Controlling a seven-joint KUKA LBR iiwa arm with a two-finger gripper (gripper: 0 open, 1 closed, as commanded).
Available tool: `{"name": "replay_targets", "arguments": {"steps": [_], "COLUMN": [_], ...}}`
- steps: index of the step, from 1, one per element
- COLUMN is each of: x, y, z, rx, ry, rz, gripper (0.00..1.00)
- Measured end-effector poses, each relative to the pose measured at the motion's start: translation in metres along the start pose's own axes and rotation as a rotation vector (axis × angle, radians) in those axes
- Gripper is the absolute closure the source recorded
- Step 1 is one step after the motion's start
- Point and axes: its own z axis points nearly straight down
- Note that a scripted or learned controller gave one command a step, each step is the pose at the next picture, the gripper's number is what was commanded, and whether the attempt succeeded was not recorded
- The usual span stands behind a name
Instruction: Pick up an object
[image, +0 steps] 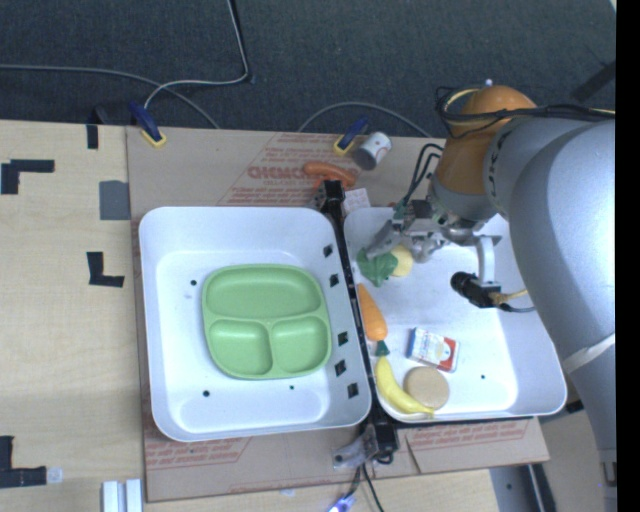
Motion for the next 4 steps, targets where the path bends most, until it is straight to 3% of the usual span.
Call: {"name": "replay_targets", "arguments": {"steps": [1,2,3,4], "x": [-0.001,-0.001,0.016,0.017], "y": [0.000,0.000,-0.032,-0.053], "z": [-0.012,-0.012,-0.003,-0.001], "rx": [0.002,0.003,-0.007,-0.003], "ry": [-0.002,-0.002,-0.005,-0.001], "rz": [-0.002,-0.002,0.003,0.001], "gripper": [1.00,0.00,0.00,0.00]}}
